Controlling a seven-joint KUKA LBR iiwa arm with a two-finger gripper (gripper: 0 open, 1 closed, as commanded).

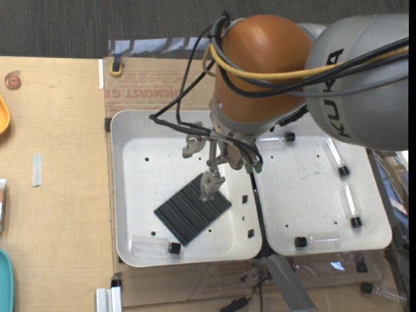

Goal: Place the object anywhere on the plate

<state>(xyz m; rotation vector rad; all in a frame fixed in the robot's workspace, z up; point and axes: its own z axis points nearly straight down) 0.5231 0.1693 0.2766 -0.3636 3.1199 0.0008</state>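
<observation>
A black ribbed plate (192, 211) lies tilted in the middle of the left bin (123, 174). My gripper (210, 186) hangs straight down over the plate's upper right edge, at or just above its surface. I see nothing held in it. A clear vial with a black cap (155, 246) lies in the left bin's front corner, below and left of the plate and apart from the gripper. The arm's orange band and wrist cover the back of both bins.
The right bin (377, 233) holds several clear black-capped vials: one (337, 158) at the right, one (351, 208) below it, one (317, 242) along the front. Small black bits (245, 199) lie near the divider. A cardboard sheet (156, 83) lies behind the bins.
</observation>
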